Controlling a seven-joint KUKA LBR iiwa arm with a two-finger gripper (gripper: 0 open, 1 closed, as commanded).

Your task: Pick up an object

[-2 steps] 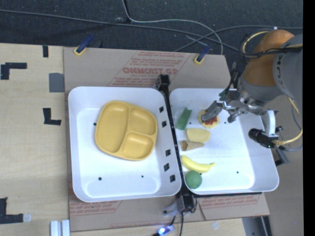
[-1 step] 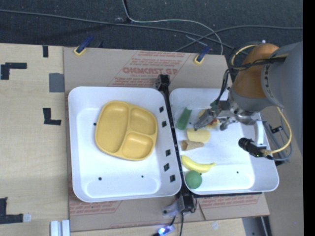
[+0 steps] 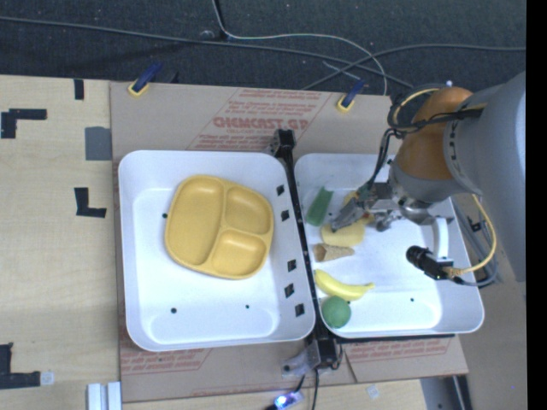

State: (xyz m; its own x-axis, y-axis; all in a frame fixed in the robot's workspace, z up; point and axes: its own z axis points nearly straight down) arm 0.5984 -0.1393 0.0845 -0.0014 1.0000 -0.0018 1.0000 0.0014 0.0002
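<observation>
Reaching into the right bin [image 3: 453, 314], the pincer [image 3: 352, 216] hovers over a pale yellow piece [image 3: 344, 237] near the divider; I cannot tell its state. Open floor lies along that bin's right side, and a banana [image 3: 342, 287] and green ball [image 3: 337, 313] crowd its front-left corner. Red print on the cardboard [image 3: 256, 120] behind the bins is unreadable.

Wooden tabletop under a dark carpeted floor edge

A cardboard sheet [image 3: 256, 118] with red print covers the pale tabletop [image 3: 51, 229]; black tape marks [image 3: 21, 120] sit toward 9 o'clock, dark carpet [image 3: 102, 7] crossed by cables [image 3: 282, 32] lies at 12 o'clock.
</observation>
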